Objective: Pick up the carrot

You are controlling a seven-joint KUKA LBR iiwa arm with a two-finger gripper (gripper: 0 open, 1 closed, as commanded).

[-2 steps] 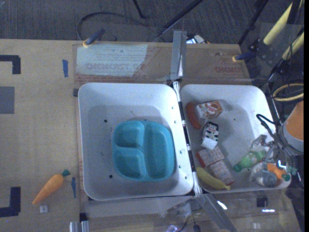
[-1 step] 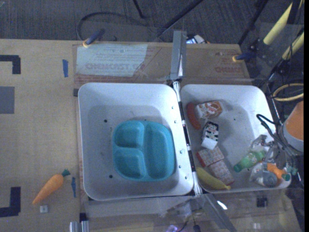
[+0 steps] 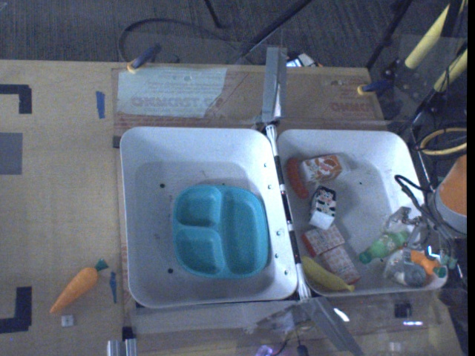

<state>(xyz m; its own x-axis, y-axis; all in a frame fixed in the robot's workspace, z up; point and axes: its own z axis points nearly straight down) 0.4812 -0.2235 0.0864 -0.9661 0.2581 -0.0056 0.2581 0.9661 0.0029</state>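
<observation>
The carrot (image 3: 75, 288) lies slantwise on the counter (image 3: 52, 199), far left of the jaws (image 3: 415, 236) (opening impossible to tell).

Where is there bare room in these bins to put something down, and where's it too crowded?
Free: the left bin floor around the teal divided tray, mostly above it. Also the right bin's upper right, past the red packet. Crowded: that bin's lower half, with the cow carton, banana, green bottle and the gripper.
</observation>
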